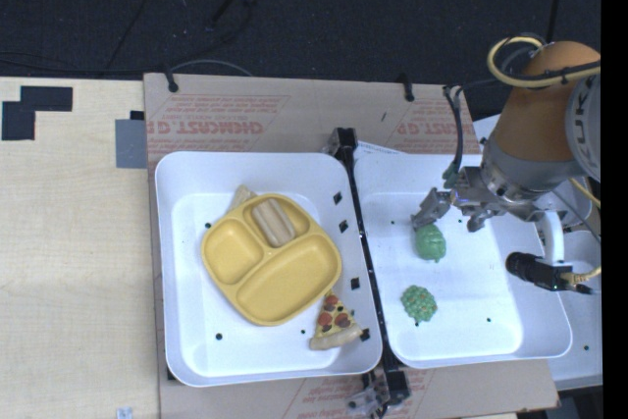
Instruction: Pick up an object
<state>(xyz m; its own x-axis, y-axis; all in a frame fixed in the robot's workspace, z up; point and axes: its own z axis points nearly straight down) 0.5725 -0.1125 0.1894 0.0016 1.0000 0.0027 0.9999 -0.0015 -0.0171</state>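
- My gripper (453, 210) hovers spread above the green toy (430, 242) in the right bin (549, 334), holding nothing.
- I judge this the approach; next I'd descend and close.

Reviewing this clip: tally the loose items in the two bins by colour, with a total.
Yellow: 1, the divided plate in the left bin.
Tan: 1, the hot dog on that plate.
Multicoloured: 1, the pizza slice beside the plate.
Green: 2, a smooth green piece below the tool and a bumpy green piece, both in the right bin.
Total: 5
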